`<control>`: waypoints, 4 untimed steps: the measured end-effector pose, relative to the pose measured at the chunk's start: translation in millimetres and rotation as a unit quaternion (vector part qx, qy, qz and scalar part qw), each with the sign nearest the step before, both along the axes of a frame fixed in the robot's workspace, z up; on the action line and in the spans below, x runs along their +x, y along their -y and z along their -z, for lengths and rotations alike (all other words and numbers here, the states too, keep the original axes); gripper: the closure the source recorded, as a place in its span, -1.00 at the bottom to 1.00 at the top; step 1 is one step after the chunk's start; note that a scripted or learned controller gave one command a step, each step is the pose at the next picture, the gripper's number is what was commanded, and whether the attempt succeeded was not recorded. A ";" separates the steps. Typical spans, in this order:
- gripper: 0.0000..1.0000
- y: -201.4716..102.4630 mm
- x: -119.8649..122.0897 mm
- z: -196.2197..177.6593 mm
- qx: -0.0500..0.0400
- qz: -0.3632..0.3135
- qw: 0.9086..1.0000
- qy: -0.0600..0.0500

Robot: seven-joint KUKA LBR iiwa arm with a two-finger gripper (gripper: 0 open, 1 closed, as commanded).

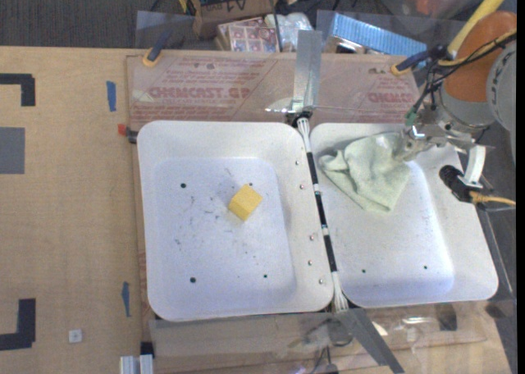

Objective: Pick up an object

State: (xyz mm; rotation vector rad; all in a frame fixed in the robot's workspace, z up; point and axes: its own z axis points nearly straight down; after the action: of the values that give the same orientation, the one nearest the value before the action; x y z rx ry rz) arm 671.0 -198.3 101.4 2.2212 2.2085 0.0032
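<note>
A crumpled pale green cloth [367, 171] lies in the back of the right bin [426, 282]. A small yellow block [244, 202] sits near the middle of the left bin [172, 282]. My gripper [408, 147] is down at the cloth's upper right corner, and its tips seem to touch the fabric there. The wrist's metal body hides the tips, so the hold on the cloth is unclear.
A clear acrylic wall [246, 89] stands behind both bins. The metal divider [318, 208] runs between them. Cables and the orange-banded arm [480, 61] crowd the right bin's far right corner. A wooden bench top [57, 200] extends to the left.
</note>
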 end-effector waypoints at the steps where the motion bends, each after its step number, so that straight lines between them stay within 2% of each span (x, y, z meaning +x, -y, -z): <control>1: 1.00 -6.1 -3.7 0.9 0.002 -0.001 1.000 -0.004; 2: 1.00 -2.8 -23.5 -6.8 0.002 -0.028 1.000 -0.004; 3: 1.00 -18.6 -16.6 6.7 0.002 -0.029 1.000 -0.003; 4: 1.00 -14.9 -7.2 10.4 0.000 -0.042 0.999 0.001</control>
State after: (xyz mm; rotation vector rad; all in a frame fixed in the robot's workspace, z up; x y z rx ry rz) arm 663.8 -183.4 91.0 2.1253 2.2997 0.0060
